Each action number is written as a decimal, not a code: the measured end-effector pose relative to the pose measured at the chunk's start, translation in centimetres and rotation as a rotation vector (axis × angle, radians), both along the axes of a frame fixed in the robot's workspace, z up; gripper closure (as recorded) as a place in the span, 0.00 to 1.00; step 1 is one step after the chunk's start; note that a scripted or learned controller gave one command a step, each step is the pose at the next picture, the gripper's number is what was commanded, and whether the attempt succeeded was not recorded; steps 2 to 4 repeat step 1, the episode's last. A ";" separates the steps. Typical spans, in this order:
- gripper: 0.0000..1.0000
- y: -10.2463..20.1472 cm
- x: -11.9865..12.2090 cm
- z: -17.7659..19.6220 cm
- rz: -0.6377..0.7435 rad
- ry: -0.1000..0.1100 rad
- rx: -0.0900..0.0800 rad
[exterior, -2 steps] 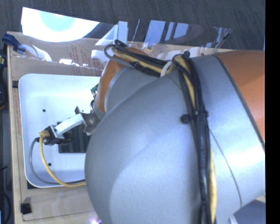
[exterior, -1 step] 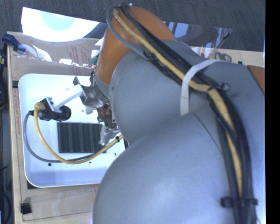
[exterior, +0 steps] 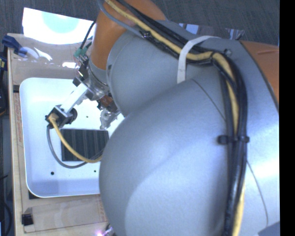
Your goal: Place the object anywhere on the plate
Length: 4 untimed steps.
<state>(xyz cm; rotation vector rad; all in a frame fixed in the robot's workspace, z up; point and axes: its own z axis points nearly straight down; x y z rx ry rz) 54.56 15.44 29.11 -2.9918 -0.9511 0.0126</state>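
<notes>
**Big grey arm crowds the left bin, gripper low over the white floor**

The grey KUKA arm with its orange band point(exterior: 110, 31) sweeps in from the right of the frame and takes up the whole centre and lower right. A bundle of black and yellow cables point(exterior: 206, 58) runs along its top, cinched by a white strap point(exterior: 187, 53).

Down at the wrist, left of centre, the two-finger gripper point(exterior: 107, 115) hangs just above the floor of the shallow white bin point(exterior: 32, 146). It is small, metallic and half tucked under the arm's bulk, so I cannot tell whether it is wide, narrow or holding anything.

A thin rod slants away from the wrist toward the left and ends in a small black block point(exterior: 59, 115). From that block a yellow cable point(exterior: 71, 146) and a grey cable point(exterior: 54, 154) loop downward.

Just below the gripper, in the lower middle of the bin, a dark ribbed rectangular plate point(exterior: 86, 139) lies flat on the floor. The yellow cable crosses its left side and its right end slips under the arm. The object to be placed cannot be made out from here.

At the upper left of the frame a bright pale-blue and white sheet point(exterior: 56, 22) glares, and the light wooden bench point(exterior: 59, 213) shows along the bottom left.
</notes>
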 end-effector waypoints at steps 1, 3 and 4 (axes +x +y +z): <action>1.00 -9.8 -0.2 -6.0 -0.066 0.002 0.001; 1.00 -9.8 -0.2 -6.0 -0.066 0.002 0.001; 1.00 -9.8 -0.2 -6.0 -0.066 0.002 0.001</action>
